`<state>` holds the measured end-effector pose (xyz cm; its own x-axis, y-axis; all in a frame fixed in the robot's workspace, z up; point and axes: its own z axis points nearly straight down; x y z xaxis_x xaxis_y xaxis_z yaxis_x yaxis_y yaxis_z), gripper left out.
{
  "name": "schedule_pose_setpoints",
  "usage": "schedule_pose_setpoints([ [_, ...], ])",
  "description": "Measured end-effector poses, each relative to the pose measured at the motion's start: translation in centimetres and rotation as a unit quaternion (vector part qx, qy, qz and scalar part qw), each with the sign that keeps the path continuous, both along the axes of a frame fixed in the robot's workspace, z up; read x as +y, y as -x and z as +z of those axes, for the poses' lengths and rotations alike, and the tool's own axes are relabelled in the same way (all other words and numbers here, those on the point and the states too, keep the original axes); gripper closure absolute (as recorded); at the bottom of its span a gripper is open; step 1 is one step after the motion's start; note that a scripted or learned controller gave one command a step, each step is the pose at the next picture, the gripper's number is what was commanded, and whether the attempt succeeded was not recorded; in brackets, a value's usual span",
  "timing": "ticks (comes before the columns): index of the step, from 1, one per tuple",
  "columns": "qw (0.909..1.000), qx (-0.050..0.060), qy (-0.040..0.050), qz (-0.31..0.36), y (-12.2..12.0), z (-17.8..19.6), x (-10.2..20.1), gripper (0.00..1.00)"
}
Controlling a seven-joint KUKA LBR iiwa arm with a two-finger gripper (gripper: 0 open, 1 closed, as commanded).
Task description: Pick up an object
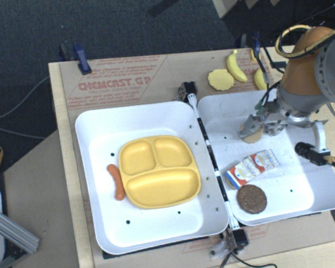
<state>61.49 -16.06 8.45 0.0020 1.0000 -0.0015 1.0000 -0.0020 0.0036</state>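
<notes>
- I see the gripper (255,128) low in the right bin (300,203); its opening I cannot tell.
- Snack packet (252,168) and brown disc (252,199) lie just below it.
- Arm (307,77) cut off at the frame edge.

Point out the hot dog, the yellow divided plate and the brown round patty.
hot dog (116,181): camera view, middle of its length.
yellow divided plate (160,186): camera view, floor of its large compartment.
brown round patty (252,199): camera view, centre of its top face.
</notes>
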Motion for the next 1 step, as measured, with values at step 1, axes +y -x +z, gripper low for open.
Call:
schedule_pose_setpoints([
  [1,0.9995,0.027,-0.0177,0.001,-4.65,-0.30,-4.26,0.00],
])
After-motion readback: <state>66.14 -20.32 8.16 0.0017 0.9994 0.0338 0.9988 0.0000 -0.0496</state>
